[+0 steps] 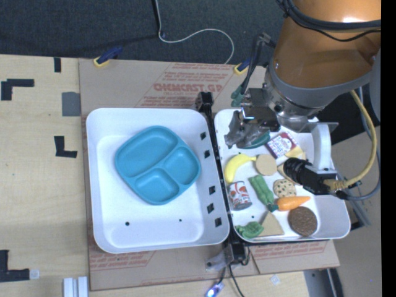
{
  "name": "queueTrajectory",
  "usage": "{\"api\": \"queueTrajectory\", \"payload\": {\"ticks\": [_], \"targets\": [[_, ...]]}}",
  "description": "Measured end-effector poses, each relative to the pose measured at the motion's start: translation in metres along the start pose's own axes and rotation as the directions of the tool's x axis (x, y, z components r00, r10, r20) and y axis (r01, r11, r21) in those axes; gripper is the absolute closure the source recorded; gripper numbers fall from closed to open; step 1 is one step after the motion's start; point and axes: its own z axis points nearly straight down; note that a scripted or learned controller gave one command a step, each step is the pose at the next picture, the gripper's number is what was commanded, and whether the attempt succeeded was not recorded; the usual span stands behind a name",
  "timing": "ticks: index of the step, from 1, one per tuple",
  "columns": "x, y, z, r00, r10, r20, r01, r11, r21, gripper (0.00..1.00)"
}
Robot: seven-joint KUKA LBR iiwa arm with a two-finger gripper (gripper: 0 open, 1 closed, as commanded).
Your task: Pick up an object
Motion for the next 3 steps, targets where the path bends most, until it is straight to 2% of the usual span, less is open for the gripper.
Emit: {"api": "queueTrajectory", "payload": {"ticks": [1,2,3], "targets": [[-0.006,0.0,-0.058,1.0,-0.007,-0.002,0.007,1.0,-0.004,1.0],[0.046,0.0,-0.129,1.0,-0.012,-0.004,0.012,1.0,-0.006,1.0],[0.097,-0.001,-0.125,1.0,-0.012,-0.002,0.012,1.0,0.002,1.0]]}}
